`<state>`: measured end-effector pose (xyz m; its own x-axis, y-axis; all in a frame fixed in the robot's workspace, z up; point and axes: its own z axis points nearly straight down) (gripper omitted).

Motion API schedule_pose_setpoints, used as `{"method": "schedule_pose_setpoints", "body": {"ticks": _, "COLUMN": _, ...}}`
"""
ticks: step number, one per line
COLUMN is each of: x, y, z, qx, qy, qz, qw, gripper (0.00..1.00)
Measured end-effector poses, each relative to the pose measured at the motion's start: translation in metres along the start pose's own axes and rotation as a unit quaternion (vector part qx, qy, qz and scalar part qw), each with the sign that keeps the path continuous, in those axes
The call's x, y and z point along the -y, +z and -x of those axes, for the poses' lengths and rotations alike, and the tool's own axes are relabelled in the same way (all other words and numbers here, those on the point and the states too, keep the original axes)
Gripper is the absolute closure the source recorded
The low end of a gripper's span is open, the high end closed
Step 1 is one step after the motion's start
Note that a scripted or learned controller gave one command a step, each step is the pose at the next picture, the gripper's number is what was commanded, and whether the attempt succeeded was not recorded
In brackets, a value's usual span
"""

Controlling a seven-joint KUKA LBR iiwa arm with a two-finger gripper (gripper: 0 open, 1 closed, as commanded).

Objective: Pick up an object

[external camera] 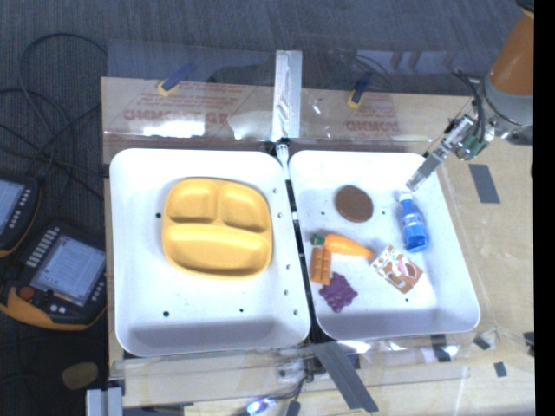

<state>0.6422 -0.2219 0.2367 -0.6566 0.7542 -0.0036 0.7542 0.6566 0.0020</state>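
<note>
Approach stage: your end effector [416, 180] hovers beside the blue bottle [414, 224], holding nothing, opening unclear; next, descend over the bottle.

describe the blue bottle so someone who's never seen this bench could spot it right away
Of the two white bins, take the right bin, the one without the yellow tray. Along its right side, just below the end effector, lies the blue bottle. It is the only blue item there, with a white cap; its neighbours are brown, orange, purple and a printed packet.
</note>
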Motion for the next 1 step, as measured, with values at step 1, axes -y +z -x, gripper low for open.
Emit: {"method": "schedule_pose_setpoints", "body": {"ticks": 1, "x": -0.0144, "y": 0.0952, "z": 0.0121, "qx": -0.002, "qy": 0.042, "qz": 0.0, "qw": 0.9991, "gripper": 0.0}}
